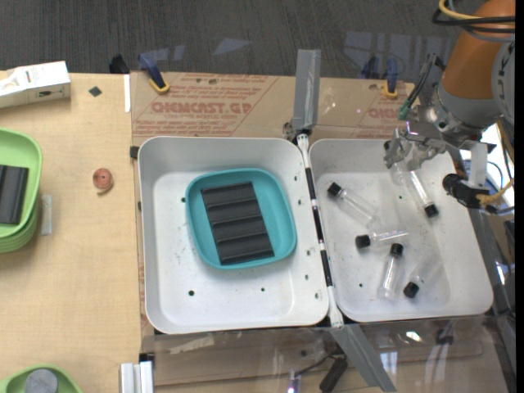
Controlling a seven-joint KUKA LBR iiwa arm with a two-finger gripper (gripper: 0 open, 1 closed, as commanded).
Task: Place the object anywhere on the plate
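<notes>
Brown board (205, 105) reads "CHEMCAST GP"; tool (407, 155) over right bin (483, 301), grip state indiscernible.

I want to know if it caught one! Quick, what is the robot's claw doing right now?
Gripper: above the far side of the right bin, by the clear tubes; whether it grips one cannot be told.

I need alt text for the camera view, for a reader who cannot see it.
A grey and orange robot arm's end effector hovers over the right white bin, where several clear vials with black caps lie scattered. The left white bin holds a teal plate bearing dark ridged strips.
</notes>
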